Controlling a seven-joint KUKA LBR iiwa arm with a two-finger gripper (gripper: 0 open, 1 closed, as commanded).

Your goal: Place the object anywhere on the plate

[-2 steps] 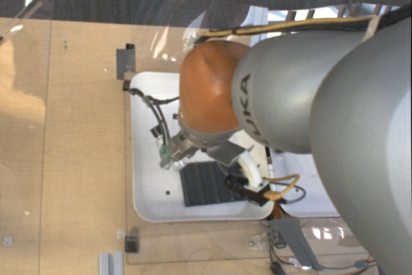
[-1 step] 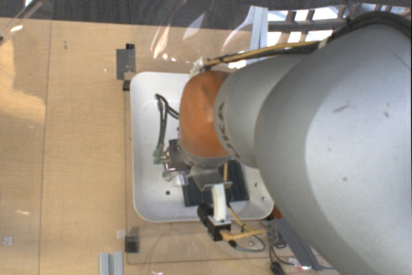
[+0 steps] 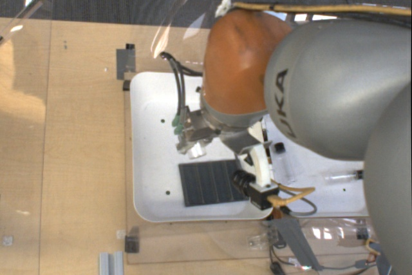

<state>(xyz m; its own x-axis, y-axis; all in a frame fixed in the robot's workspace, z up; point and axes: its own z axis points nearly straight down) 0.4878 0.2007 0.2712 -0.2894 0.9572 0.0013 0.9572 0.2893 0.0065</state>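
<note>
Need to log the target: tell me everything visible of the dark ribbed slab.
The dark ribbed slab is a matte charcoal rectangle with fine parallel ridges across its short side. It lies flat in the white bin, slightly skewed, near the lower wall. The arm covers its right end; the rest is bare.

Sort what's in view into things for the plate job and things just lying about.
Job: gripper, dark ribbed plate, the white bin holding it.
Lying about: clear syringe-like tube, small black piece (possibly the object; can't tell), black bracket at the bin's corner.
</note>
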